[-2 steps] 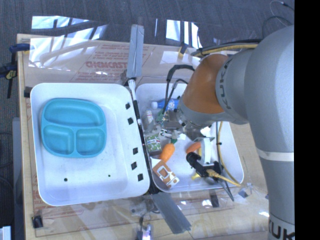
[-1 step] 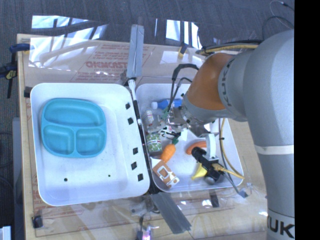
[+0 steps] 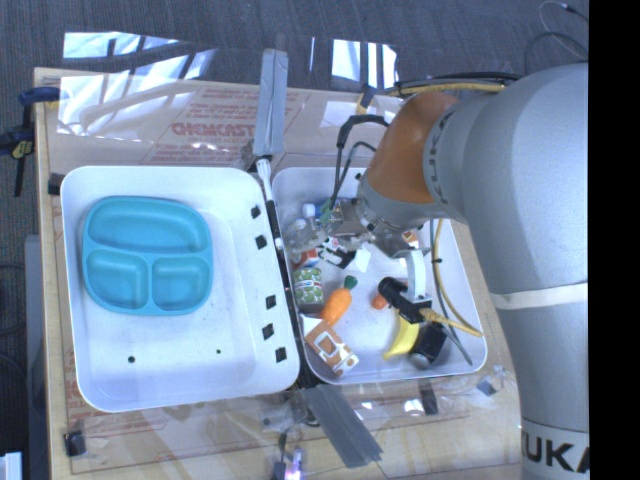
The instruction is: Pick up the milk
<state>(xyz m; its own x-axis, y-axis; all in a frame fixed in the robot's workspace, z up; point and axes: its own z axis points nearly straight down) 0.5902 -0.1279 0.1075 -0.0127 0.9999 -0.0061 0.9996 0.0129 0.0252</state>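
The milk is a small white and orange carton lying near the front left corner of the right bin. My gripper hangs low over the back left part of that bin, above a cluster of small items. It is well behind the carton and apart from it, with an orange carrot lying between them. The grey arm with its orange band reaches in from the right and covers the bin's back right part.
A clear bottle and a green packet lie by the divider. A yellow banana and black pieces sit at the front right. The left bin holds a blue divided plate.
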